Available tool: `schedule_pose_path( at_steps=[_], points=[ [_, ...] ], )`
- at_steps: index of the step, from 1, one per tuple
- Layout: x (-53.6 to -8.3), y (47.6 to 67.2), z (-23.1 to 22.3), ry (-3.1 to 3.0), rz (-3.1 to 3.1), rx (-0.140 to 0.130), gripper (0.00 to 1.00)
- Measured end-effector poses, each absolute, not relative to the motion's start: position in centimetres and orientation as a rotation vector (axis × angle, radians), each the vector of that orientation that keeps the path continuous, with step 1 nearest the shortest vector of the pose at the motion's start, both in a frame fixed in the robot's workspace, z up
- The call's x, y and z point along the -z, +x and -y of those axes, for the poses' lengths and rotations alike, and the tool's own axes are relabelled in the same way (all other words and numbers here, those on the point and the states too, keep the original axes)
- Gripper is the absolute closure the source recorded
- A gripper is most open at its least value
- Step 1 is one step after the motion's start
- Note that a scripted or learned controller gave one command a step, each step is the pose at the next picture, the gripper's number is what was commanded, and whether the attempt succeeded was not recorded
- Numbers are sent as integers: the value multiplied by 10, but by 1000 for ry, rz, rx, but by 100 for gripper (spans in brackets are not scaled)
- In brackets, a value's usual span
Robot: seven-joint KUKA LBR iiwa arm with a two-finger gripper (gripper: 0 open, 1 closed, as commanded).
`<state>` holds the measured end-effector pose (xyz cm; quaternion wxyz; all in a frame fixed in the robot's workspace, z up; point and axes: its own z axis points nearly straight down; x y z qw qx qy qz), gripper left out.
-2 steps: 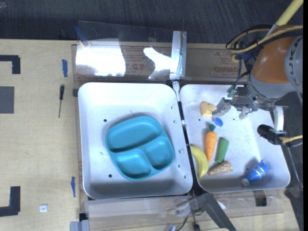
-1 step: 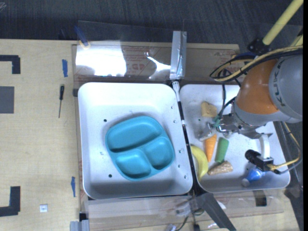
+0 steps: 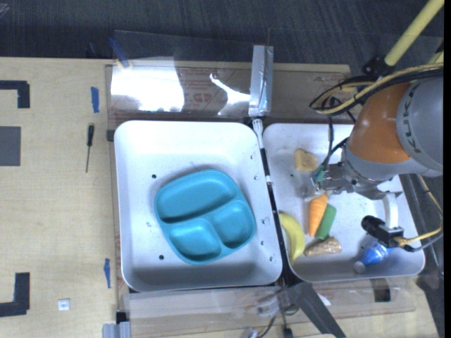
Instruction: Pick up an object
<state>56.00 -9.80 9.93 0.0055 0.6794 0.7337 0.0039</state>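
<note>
Camera view: the grey two-finger gripper [image 3: 323,182] hangs just above the orange plastic carrot [image 3: 317,214] in the right-hand shallow white bin [image 3: 409,259]; its state cannot be told. The crowding yellow plastic banana [image 3: 294,234] could spoil a grasp.

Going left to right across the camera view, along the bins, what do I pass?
Screwdriver on the bench → blue divided tray in the left bin → banana → carrot → blue object near the right bin's corner.
</note>
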Motion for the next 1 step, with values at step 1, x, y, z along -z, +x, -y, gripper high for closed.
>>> schedule_pose_path(
  at_steps=[1],
  points=[
    [-187,600,23,2180,-2258,-9,100]
  ],
)
